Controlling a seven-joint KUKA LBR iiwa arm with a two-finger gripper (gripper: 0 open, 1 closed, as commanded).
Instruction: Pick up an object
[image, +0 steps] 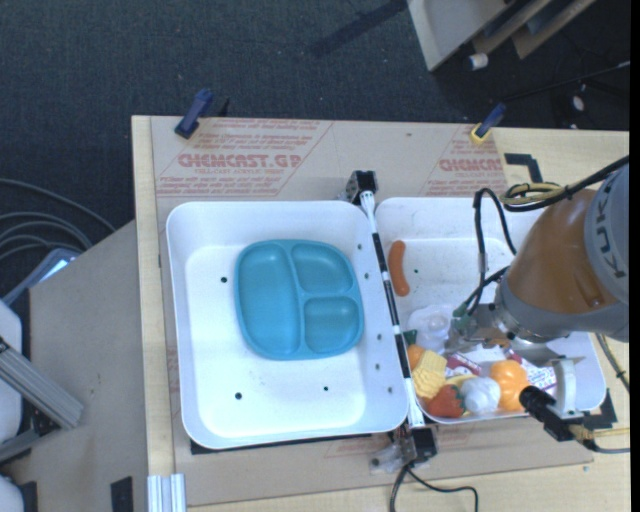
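Gripper (470, 335) is being held low in the right bin (440, 215), above the toy food pile (465, 385) at the bin's near corner. Finger state cannot be told. Hotdog (399, 267) is lying apart; blue tray (298, 297) is resting in the left bin (200, 330).

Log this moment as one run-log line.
arm: over right bin | end effector: above food pile | sausage: apart | blue tray: left bin
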